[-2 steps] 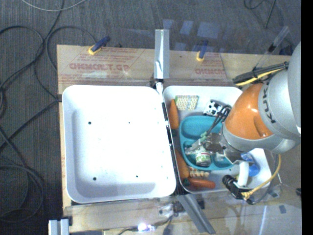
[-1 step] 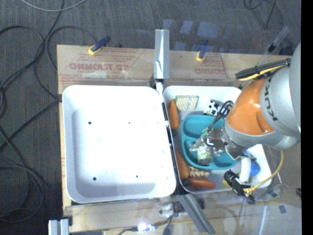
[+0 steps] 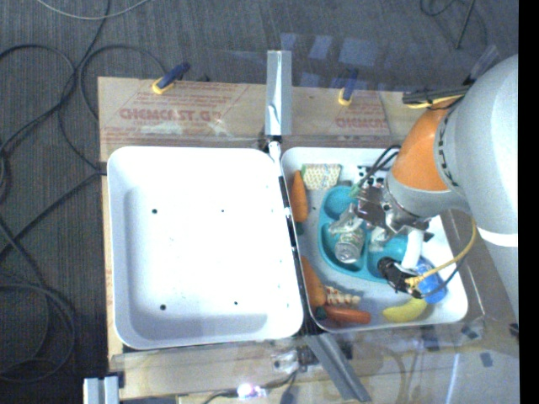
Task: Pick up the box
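Gripper (image 3: 364, 225) hangs low at center right of the frame, over a blue dish (image 3: 337, 217); its grip state cannot be judged. The box (image 3: 321, 175), small and pale with dotted pattern, lies just above, at the right bin's (image 3: 459, 305) top edge. Bench (image 3: 194, 112) is brown cardboard on grey carpet.

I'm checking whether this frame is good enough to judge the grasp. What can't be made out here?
- Tool: in the camera view it sits low in the right bin, blurred against the blue tray; what it touches is unclear.
- The box: cannot tell which item it is; the arm's wrist covers part of the bin.
- Yellow banana-like item: too small to identify with certainty.
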Controlling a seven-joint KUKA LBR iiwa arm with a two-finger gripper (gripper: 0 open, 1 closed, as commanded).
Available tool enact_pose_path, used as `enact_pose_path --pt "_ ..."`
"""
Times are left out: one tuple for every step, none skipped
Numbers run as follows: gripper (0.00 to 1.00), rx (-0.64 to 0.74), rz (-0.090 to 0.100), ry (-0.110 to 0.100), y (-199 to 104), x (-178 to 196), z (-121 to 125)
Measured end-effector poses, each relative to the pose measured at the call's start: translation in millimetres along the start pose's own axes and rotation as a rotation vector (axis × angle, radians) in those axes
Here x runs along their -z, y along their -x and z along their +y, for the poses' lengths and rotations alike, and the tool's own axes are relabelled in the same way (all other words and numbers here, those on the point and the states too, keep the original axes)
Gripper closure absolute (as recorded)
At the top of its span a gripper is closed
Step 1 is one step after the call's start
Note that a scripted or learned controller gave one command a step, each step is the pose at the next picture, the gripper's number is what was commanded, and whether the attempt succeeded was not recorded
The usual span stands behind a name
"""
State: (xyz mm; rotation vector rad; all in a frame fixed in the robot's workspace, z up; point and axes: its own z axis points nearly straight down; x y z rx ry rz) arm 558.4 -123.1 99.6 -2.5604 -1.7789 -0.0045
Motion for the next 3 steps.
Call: enact_pose_path --pt "1.0 -0.36 0.004 0.056 -6 -1 -42" --pt "0.0 -0.363 -0.003 0.044 -4 -7 -45" --pt "0.0 -0.27 0.029 0.036 27 -3 -48"
